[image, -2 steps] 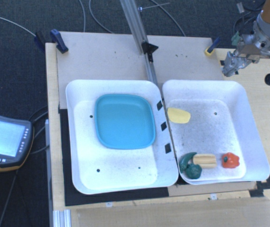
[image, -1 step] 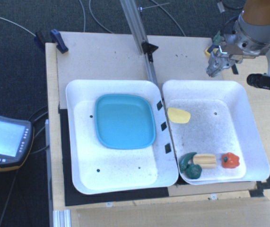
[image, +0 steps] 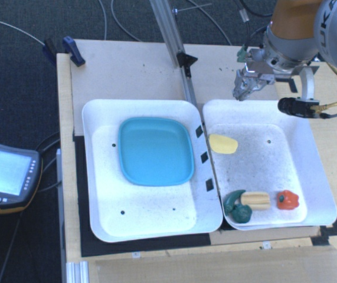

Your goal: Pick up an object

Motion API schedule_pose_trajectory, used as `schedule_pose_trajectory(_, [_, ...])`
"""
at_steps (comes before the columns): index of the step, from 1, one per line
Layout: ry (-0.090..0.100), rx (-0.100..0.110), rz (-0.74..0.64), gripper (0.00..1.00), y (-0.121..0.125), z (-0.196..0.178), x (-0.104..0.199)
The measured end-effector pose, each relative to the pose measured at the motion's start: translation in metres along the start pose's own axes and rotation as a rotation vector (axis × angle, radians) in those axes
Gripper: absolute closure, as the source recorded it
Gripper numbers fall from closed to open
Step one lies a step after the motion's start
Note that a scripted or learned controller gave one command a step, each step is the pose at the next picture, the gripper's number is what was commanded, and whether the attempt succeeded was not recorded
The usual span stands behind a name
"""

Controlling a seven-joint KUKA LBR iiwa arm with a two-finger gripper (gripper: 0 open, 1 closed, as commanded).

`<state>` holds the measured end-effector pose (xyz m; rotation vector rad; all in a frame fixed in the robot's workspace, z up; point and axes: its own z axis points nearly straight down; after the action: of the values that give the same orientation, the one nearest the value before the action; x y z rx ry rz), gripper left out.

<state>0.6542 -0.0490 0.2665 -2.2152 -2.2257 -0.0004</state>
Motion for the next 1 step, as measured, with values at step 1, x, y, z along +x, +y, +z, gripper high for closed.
schedule_pose_trajectory(1, [0.000, -0.001, -0.001, 1.00, -0.0032, 0.0055, 0.0614])
